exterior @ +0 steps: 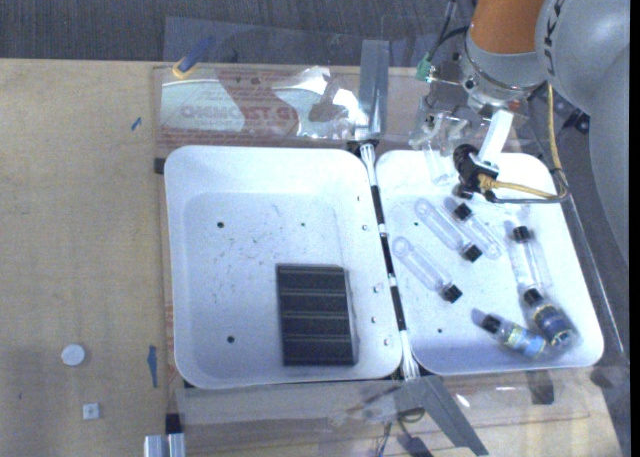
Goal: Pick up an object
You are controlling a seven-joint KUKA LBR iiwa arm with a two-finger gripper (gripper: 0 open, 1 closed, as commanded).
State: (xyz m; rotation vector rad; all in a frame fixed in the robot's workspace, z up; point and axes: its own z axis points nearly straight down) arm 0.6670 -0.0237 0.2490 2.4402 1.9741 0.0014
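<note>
Black ribbed block (pixel 316 314) in left bin (pixel 220 275) — gripper (pixel 440 137) perhaps over right bin (pixel 440 330)

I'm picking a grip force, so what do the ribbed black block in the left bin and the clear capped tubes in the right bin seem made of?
The ribbed black block: matte, perhaps foam or soft plastic; no glare, and parallel grooves cross its top. The clear tubes: glossy glass or hard clear plastic; the white floor of the right bin shows through them. Their black caps look like plastic.
</note>
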